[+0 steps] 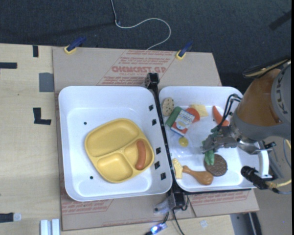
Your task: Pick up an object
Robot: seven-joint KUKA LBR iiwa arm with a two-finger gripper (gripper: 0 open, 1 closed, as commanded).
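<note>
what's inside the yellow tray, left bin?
One hot dog lies in the right compartment of the yellow tray. The other compartments show bare yellow; nothing covers any part of it.

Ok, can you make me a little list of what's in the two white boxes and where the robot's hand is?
left bin: yellow divided plate with a toy hot dog in its right compartment
right bin: toy food, including a cookie, a small red and white box, a carrot, a drumstick and a brown patty
gripper: low in the right bin, over a green toy next to the patty
holding anything: cannot tell
under the bins: cardboard sheet
</note>
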